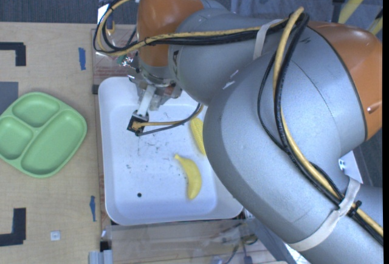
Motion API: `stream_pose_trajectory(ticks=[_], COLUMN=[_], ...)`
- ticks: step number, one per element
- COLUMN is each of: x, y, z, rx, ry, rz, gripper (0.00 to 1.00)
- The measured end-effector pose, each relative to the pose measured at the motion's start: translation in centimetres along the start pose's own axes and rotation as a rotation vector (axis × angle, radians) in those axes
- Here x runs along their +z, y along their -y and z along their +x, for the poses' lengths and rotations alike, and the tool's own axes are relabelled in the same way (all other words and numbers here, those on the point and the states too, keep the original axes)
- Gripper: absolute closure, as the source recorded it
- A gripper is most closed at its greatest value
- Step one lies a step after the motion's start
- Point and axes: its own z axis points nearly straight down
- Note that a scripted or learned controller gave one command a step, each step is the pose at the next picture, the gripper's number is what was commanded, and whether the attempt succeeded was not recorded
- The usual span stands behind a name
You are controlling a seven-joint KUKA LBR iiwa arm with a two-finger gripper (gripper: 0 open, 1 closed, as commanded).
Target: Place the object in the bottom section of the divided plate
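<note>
Over the white bin's [115,159] upper end hangs the gripper [151,93] (grasp impossible to tell); a banana [191,177] lies lower right, divided plate [41,134] far left.

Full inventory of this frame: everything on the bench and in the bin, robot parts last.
bench: 1, pale wood, left and bottom of the view
divided plate: 1, green, three sections, on the bench left of the bin
bin: 1, white, mid-view, partly under the arm
bananas: 2, yellow, in the bin's right part; one lying free, one above it, partly hidden by the arm
tape strips: 2, blue, beside the bin's left wall
black marks: 2, black, on the bench's left
arm: 1, grey with orange bands, reaching in from the right
gripper: 1, grey, over the bin's upper left, apart from both bananas
</note>
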Motion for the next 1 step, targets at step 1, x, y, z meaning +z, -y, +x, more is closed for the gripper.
stream_pose_trajectory(ticks=[1], x=[-1.07], y=[0.01], z=[0.12], rx=[-0.003], ry=[-0.001], rz=[-0.002], gripper=[1.00])
